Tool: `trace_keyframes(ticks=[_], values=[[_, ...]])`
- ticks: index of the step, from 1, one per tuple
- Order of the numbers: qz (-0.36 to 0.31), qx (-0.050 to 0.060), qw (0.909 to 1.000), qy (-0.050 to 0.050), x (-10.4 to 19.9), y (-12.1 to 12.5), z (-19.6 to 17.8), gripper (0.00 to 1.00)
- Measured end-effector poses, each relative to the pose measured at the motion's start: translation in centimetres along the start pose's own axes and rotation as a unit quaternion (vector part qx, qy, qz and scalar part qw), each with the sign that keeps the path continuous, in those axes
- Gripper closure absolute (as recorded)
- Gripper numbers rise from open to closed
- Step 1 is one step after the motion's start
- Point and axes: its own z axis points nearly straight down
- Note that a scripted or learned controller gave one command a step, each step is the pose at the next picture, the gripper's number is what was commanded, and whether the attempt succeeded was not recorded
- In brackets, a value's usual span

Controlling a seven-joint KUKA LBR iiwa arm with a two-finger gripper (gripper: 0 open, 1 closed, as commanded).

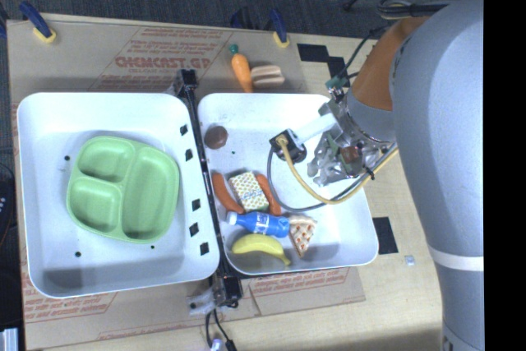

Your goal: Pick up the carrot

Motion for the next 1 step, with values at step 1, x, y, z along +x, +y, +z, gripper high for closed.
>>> trace_keyframes(ticks=[1], values=[[-0.001, -0.001, 1.0000, 0.001, 2.05, -5.52, -10.28, 1.00]])
